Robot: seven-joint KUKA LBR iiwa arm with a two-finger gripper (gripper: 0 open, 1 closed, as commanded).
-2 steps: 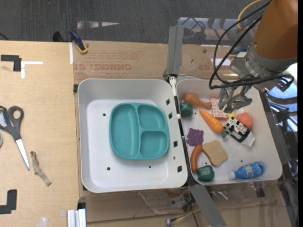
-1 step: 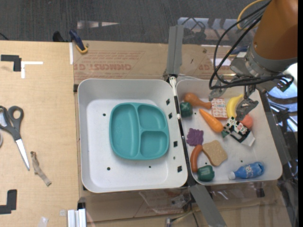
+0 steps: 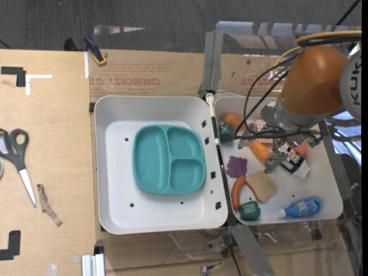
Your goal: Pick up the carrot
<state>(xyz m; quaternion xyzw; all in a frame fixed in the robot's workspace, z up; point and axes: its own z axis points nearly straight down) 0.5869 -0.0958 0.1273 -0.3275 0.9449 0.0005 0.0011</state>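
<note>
The carrot (image 3: 260, 149) is a short orange piece lying in the right bin (image 3: 332, 171), towards its middle. My gripper (image 3: 280, 157) hangs low over the bin just to the right of the carrot, its tip close beside the carrot's right end. The wrist and cables cover part of that area, so I cannot make out whether the two touch. Nothing is visibly lifted.
The right bin also holds an orange ball (image 3: 232, 119), a dark green piece (image 3: 225, 132), purple grapes (image 3: 236, 166), a red sausage (image 3: 236, 192), a bread slice (image 3: 262, 187), a green block (image 3: 249, 210) and a blue bottle (image 3: 301, 207). A teal divided plate (image 3: 169, 159) lies in the left bin (image 3: 109, 171). Scissors (image 3: 18, 157) rest on the bench at the left.
</note>
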